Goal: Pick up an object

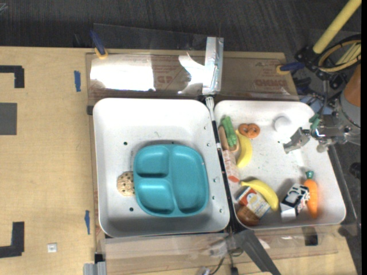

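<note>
The gripper (299, 140) sits at the right side of the frame, over the right bin (269, 109), near that bin's right wall and a little above its middle height. Its metal fingers point left and down toward the bin floor, but whether they are spread or closed cannot be told from this angle, and nothing is seen between them. The arm behind it enters from the right edge.

Just up and left of the gripper, a white cup (281, 122) blends into the bin floor. Below the gripper, in the bin's lower right corner, lies an orange carrot (311, 198), and just left of it a small black-and-white carton (293, 199). Further left along the bottom lie a yellow banana (265, 191) and a brown jar with an orange label (251, 206), touching each other.

Toward the bin's upper left are an orange pretzel-like piece (249, 130), a second banana (245, 150), a green vegetable (229, 132) and a brown stick-shaped thing (222, 138) along the left wall.

The left bin (114, 119), in the middle of the frame, holds a teal divided plate (170, 179) with a cookie (125, 183) touching its left edge.
</note>
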You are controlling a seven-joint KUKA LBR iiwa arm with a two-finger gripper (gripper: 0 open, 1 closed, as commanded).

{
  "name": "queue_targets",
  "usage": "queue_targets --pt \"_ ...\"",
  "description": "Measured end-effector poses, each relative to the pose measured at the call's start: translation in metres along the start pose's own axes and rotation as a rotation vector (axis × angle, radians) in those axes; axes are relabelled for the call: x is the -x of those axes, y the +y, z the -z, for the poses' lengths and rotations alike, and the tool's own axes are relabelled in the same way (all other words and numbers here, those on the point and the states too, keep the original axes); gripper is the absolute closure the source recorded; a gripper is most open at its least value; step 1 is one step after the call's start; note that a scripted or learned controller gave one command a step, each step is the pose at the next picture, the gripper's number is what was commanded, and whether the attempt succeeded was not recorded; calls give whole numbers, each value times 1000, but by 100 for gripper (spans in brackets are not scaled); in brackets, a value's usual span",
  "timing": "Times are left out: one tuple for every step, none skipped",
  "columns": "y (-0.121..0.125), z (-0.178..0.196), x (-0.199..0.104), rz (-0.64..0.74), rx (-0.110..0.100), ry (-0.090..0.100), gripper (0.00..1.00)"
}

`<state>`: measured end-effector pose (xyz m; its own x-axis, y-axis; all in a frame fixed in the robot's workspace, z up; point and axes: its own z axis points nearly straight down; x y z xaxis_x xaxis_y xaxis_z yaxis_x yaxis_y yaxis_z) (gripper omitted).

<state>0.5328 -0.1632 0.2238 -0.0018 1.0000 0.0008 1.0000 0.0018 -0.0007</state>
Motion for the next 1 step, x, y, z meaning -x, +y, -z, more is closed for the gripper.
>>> queue_targets --pt "57 -62 -43 136 -2 0 0"
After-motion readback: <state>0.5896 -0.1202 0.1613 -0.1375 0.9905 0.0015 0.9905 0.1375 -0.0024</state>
